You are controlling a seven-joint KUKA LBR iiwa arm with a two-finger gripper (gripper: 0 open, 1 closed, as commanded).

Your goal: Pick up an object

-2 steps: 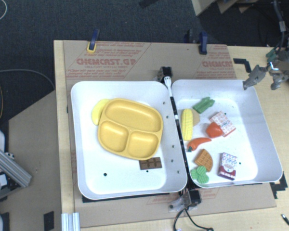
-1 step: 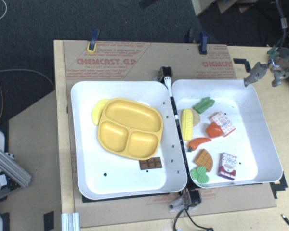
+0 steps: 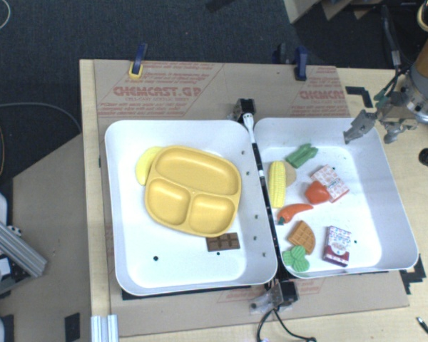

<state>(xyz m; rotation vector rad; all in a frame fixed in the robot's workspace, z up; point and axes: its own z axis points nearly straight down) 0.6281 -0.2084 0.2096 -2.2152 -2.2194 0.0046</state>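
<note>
Pincer [image 3: 374,128]: fingers seen spread apart, nothing held; hung over the far right rim of the right bin [image 3: 396,212].
Targets: toy food scattered loose below-left of pincer; corn [image 3: 277,182], tomato [image 3: 317,192], carton [image 3: 337,245].
Obstruction: none judged; items crowded.
Further left: yellow tray [image 3: 191,189] in left bin [image 3: 125,212] on tabletop [image 3: 93,120].

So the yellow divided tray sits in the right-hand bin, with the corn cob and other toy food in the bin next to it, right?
Not quite. The camera view shows the yellow divided tray in the left-hand bin, not the right-hand one. The corn cob and other toy food do lie in the bin next to it.
</note>
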